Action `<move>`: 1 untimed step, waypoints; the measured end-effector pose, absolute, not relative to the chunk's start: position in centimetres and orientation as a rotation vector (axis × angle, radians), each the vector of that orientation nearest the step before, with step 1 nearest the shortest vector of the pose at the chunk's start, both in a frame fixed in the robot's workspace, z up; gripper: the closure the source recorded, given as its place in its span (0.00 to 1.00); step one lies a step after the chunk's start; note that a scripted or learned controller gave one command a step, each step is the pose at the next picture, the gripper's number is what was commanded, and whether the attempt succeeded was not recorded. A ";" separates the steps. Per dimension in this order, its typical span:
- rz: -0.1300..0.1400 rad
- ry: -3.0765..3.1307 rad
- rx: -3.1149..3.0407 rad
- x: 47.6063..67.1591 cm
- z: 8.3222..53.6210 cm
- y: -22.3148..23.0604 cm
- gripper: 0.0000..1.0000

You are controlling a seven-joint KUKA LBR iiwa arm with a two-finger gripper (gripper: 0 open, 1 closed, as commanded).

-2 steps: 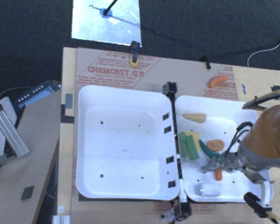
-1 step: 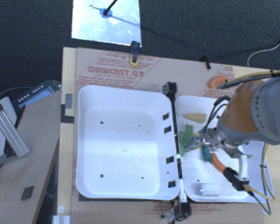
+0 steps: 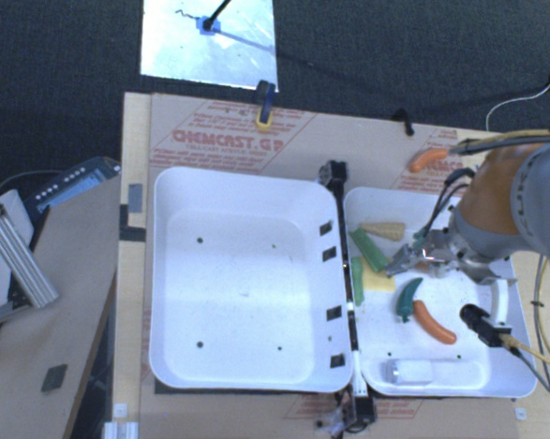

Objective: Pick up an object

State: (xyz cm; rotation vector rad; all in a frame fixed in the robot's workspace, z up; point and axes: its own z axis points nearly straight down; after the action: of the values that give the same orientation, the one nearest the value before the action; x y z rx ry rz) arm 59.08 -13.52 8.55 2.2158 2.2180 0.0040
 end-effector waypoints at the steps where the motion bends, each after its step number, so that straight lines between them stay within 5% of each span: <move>1: -0.002 2.220 2.223 55.3 8.4 -15.7 0.00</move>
State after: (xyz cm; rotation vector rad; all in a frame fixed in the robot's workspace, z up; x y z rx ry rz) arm 55.34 -15.68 8.42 2.2234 2.2200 -0.0025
